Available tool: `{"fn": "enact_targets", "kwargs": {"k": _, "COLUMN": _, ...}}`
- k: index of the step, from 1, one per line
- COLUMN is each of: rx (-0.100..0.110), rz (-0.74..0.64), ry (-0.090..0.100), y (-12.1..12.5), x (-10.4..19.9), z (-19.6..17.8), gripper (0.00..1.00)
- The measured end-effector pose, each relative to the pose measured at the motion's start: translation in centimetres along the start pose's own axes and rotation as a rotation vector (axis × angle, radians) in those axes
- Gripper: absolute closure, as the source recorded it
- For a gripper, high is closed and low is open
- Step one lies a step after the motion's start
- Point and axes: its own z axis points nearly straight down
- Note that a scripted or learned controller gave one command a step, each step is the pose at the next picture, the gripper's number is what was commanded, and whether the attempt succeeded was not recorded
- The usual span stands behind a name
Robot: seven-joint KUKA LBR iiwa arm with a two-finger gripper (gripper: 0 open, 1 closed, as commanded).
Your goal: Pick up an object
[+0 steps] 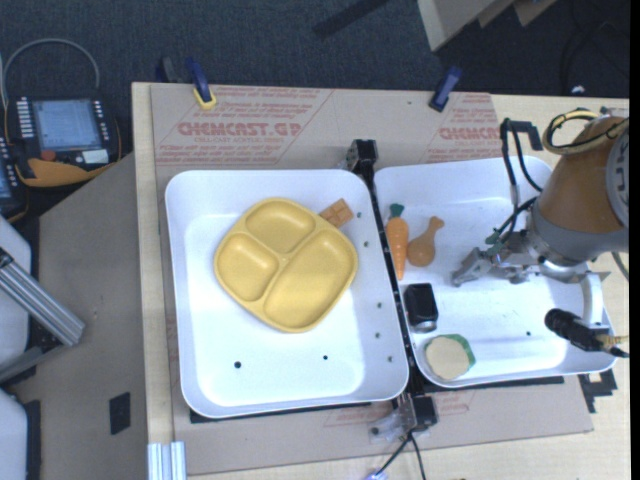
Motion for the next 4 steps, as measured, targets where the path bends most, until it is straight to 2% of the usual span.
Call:
{"fn": "enact_targets", "kwargs": {"k": 1, "rx": -0.013, "rz": -0.003, "ry": -0.001, "y": 0.4, "x": 0.1, "z": -1.4, "gripper": 1.00}}
{"fn": "enact_targets", "kwargs": {"k": 2, "rx": -0.003, "rz": -0.001, "ry": -0.001, "y": -0.3, "x": -0.6, "z": -6.8, "gripper": 1.00}}
{"fn": "enact_targets", "kwargs": {"k": 3, "rx": -0.004, "rz": -0.004, "ry": -0.001, "y": -0.1, "x": -0.7, "z": -12.2, "gripper": 1.00}}
{"fn": "enact_targets", "kwargs": {"k": 4, "rx": 0.003, "rz": -0.008, "ry": 0.005, "y": 0.3, "x": 5.0, "z": -11.6, "gripper": 1.00}}
